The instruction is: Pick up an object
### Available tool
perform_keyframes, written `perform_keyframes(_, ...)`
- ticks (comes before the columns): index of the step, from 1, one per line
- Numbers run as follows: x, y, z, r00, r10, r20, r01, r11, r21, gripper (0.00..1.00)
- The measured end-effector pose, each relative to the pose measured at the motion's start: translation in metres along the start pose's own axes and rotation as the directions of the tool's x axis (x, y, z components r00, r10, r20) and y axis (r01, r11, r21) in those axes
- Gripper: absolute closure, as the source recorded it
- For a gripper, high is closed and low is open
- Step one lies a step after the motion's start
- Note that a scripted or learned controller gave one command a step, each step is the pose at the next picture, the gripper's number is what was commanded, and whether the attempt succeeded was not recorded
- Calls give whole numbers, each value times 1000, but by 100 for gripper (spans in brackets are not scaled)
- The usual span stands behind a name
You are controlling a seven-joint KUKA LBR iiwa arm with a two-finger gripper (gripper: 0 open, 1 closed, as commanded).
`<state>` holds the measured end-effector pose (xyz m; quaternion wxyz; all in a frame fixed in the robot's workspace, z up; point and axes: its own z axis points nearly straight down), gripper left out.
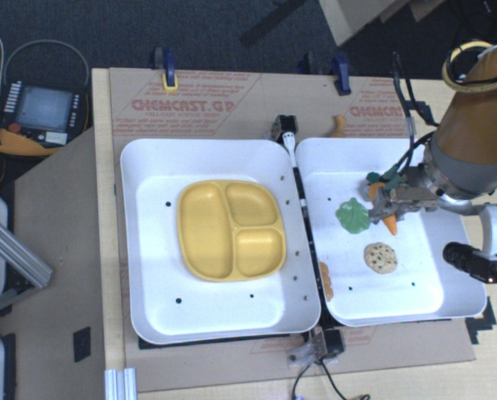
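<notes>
While the jaws (pixel 388 205) sit low in the right bin (pixel 424 294), no object is yet lifted.
The jaws are over an orange carrot-like piece (pixel 389 220), just beside a green broccoli-like piece (pixel 353 215); whether they are open or closed, or grip anything, cannot be told. A cookie (pixel 381 257) lies near, below them. A yellow divided plate (pixel 231 228) rests in the left bin (pixel 148 182). Judgement: the approach appears complete; the grasp and the lift off the surface remain unconfirmed.
</notes>
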<state>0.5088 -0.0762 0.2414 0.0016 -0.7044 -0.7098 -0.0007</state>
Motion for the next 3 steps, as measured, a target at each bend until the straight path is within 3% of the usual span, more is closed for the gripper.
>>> perform_keyframes(3, 160, 3, 9, 1000, 1, 1, -1, 1000, -2, 100)
